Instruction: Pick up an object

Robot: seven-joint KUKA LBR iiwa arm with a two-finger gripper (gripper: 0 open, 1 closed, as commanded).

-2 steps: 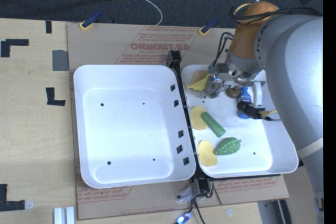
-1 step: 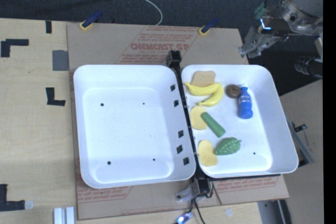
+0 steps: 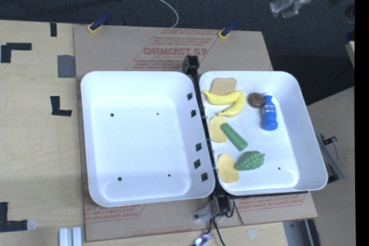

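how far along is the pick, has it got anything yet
Nothing looks picked yet. The gripper is up at the top right, outside the bins and blurred, with no object visible in it. The banana, blue bottle, green cylinder and the other toys all lie in the right bin. The whole pick is left: descend, grasp, lift.

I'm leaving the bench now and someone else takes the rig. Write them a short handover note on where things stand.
Gripper: raised at the top right of the view, off beyond the bins, with nothing seen in it.
Right bin: holds a banana, blue bottle, green cylinder, knobbly green piece, a tan slice, a small brown piece and two yellow pieces.
Left bin: white floor showing.
Done: nothing picked yet.
Left: choose an object, descend, grasp, lift.
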